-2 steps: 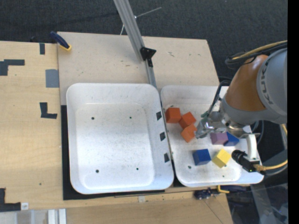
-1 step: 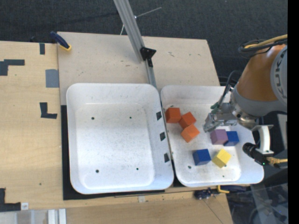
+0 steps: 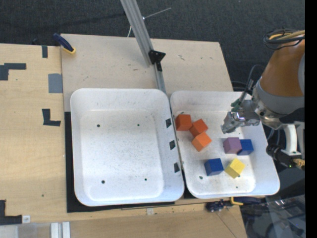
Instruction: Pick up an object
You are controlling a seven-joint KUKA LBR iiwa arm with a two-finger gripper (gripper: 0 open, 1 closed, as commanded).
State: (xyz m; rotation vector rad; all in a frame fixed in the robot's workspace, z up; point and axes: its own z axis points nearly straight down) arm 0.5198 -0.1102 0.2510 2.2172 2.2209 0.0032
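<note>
the tool (image 3: 229, 127) hangs just above the purple cube (image 3: 231, 145), probably lining up for a grab, though nothing sits in it. i can't tell its state from here. beside the purple cube lie two blue cubes, a yellow one and three orange ones, all in the right bin (image 3: 262, 185).

Arm (image 3: 282, 78): cut off by the right edge of the picture; base out of view.
Gripper (image 3: 229, 126): small and blurred; finger state cannot be told.
Right bin (image 3: 262, 185): far right rim partly covered by the arm.
Small blue item (image 3: 216, 207) below the right bin: too small to identify.
Bench (image 3: 29, 148): cut off at left and bottom edges.
</note>
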